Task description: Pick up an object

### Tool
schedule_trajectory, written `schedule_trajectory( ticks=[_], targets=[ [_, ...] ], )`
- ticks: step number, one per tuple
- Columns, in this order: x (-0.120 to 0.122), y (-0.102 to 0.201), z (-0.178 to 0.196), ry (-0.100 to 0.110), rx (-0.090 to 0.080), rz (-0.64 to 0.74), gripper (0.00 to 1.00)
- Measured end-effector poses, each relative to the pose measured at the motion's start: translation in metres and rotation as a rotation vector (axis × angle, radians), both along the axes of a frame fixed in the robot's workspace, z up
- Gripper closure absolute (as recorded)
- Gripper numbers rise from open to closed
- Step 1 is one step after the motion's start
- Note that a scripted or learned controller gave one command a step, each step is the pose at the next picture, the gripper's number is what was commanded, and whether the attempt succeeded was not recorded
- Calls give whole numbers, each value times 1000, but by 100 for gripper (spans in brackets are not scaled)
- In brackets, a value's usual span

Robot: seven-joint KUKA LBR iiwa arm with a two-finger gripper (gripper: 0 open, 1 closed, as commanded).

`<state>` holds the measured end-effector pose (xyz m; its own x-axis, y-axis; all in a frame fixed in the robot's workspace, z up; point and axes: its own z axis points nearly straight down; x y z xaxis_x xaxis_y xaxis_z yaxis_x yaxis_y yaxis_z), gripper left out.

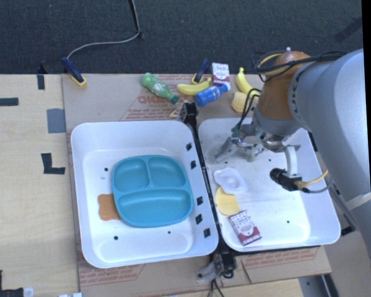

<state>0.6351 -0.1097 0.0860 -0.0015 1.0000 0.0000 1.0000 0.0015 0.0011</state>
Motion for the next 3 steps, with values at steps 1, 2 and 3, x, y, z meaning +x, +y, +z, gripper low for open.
schedule_trajectory(
  ticks=[1,2,3],
  targets=[
    [34,16,-1,-1,0,0,0],
    [22,-14,0,-2,-3,-1,0],
    [5,14,0,-1,-1,-1,0]
  ],
)
